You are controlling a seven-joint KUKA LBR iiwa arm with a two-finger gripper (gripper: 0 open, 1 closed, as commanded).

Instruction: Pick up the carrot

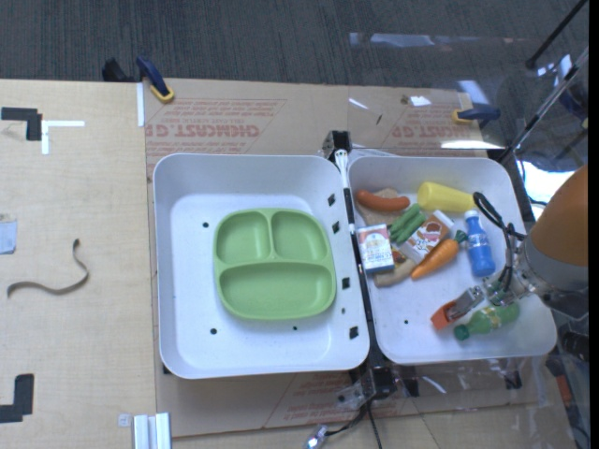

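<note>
The gripper sits low in the right bin, near that bin's front right corner, with the grey wrist and orange band rising off toward three o'clock. Its fingers are lost in a tangle of metal, cable and small toys, so how far they stand apart cannot be told, and nothing can be seen caught between them. Just beside it lie a small red-orange piece at about nine o'clock and a green piece close beneath it.

The carrot lies further back, near the middle of the same bin, at roughly ten o'clock from the gripper and apart from it. Its long axis runs on a diagonal, from about seven o'clock up to one o'clock. The thick end, with a bit of green at the top, points to one o'clock toward the blue bottle; the narrow tip points to seven o'clock, near the small carton. In my judgement a grasp would close best across that diagonal, after a move up and left.

Beyond the carrot sit a green vegetable, a sausage and a yellow piece by the back wall. The left bin holds a green divided plate.
</note>
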